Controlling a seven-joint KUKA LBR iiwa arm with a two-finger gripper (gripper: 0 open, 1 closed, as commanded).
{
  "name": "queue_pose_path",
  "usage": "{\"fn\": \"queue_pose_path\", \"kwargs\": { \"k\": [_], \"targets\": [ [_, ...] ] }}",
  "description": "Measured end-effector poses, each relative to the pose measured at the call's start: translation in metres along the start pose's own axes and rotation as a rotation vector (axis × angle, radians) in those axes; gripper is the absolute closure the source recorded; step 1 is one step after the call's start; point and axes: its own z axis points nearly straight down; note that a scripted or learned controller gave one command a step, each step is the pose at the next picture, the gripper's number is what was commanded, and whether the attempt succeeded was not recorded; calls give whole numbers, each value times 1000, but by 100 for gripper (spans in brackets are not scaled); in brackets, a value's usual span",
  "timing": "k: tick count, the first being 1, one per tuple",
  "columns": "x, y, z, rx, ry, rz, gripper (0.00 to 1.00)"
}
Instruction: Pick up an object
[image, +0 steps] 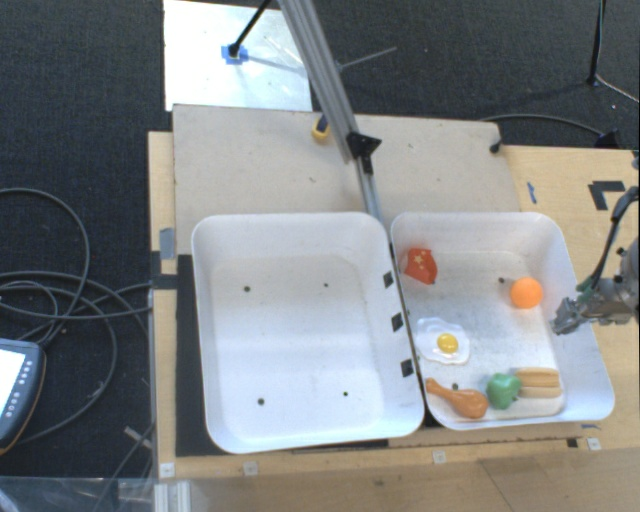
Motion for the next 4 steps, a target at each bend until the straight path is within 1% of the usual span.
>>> {"fn": "queue_pose_path", "kwargs": {
  "k": [1,2,3,4],
  "targets": [
    [-1,2,-23,1,0,0,100],
    [51,-1,-33,3,4,-4,100],
    [105,9,-35,4,5,-6,100],
    [160,11,-42,4,5,-6,100]
  ]
}}
